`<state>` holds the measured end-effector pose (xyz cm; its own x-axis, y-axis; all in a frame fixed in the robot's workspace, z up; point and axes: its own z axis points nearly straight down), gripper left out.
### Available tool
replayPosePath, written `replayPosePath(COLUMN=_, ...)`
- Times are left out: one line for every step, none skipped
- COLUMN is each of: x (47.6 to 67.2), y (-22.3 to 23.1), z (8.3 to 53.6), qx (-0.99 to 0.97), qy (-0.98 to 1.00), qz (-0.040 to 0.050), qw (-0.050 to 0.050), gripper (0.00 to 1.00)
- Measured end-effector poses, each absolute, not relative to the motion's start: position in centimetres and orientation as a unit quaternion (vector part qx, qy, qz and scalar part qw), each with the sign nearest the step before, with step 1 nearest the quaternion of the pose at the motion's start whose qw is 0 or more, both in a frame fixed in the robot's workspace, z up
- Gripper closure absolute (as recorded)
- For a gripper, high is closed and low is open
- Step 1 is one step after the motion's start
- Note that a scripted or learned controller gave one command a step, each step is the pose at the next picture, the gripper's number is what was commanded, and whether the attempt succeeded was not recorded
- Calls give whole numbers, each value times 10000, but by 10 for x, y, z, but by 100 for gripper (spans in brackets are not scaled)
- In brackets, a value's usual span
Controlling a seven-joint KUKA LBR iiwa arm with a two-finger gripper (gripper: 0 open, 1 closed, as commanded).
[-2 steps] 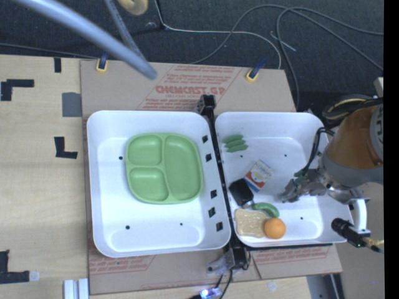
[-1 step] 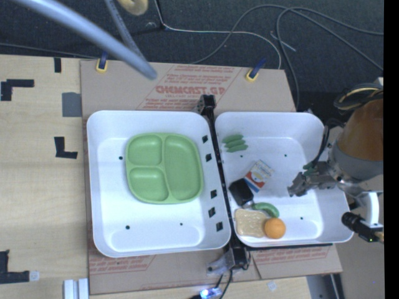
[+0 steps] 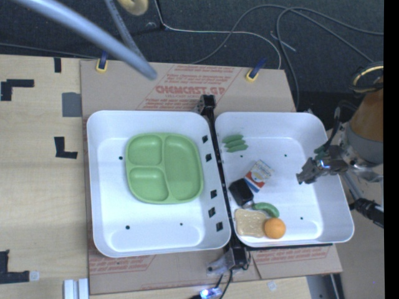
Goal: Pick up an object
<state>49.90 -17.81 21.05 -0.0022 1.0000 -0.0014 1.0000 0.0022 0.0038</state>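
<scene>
The right bin (image 3: 299,129) holds several small items: a green pea pod (image 3: 234,143) near its back left, a white, red and blue carton (image 3: 257,174), a black block (image 3: 240,192), a slice of bread (image 3: 249,222), an orange (image 3: 274,228) and a green piece (image 3: 265,208) behind it. My gripper (image 3: 310,174) hangs over the right part of this bin, to the right of the carton and apart from every item. Nothing shows between its fingers.
The left bin (image 3: 106,167) holds a green divided plate (image 3: 164,167). A black divider (image 3: 214,167) runs between the bins. Cables (image 3: 262,23) lie on the dark surface behind the bench. The arm's orange band (image 3: 371,117) rises at the right edge.
</scene>
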Motion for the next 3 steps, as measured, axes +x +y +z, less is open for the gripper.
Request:
replayPosePath(x=495, y=-183, z=270, qx=7066, qy=7076, qz=6, qw=19, gripper=100)
replayPosePath(x=510, y=-141, z=269, qx=7054, qy=7088, qz=0, qw=0, gripper=100)
replayPosePath(x=520, y=-93, z=269, qx=7052, qy=7091, qz=-2, qw=-1, gripper=100)
